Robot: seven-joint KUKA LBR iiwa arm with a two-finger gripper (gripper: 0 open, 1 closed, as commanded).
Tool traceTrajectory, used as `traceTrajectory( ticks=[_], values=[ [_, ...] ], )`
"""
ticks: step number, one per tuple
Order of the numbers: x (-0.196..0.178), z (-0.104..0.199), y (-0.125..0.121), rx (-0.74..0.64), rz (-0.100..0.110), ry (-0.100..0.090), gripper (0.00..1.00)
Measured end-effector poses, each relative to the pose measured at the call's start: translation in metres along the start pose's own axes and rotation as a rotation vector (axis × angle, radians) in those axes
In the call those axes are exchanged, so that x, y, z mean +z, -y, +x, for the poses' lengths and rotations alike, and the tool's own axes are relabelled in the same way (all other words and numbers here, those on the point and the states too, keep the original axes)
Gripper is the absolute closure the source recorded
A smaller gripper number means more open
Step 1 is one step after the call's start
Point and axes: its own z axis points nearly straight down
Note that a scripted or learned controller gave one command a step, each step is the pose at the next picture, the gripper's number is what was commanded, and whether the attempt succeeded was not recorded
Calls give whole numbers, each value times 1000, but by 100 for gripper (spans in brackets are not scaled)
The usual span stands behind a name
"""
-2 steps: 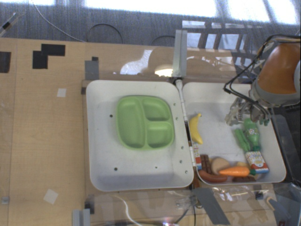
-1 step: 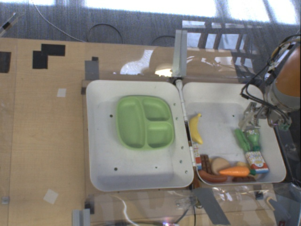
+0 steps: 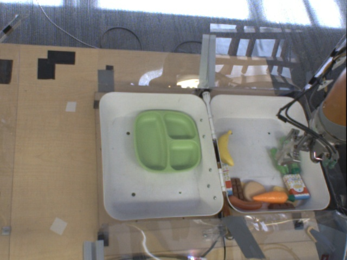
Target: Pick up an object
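A robotics lab. A wooden bench (image 3: 49, 161) carries black marker patches (image 3: 54, 63) at far left. Loose cables (image 3: 116, 34) trail over grey carpet (image 3: 162, 20) beyond.

Wooden bench (image 3: 49, 161), two white bins (image 3: 116, 199)

Single fixed camera above bench (image 3: 49, 145), looking down at slant, both bins (image 3: 157, 210) framed.

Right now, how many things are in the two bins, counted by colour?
Green: 2, divided plate and a small leafy item
Yellow: 1, banana
Orange: 1, carrot
Brown or reddish: 3, chocolate bar, bread roll, sausage
White and red: 1, small carton
Total: 8
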Motion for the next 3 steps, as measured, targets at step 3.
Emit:
traceTrajectory(
  ticks=[3],
  values=[
    [-83, -82, -37, 114, 1, 4, 100]
  ],
)
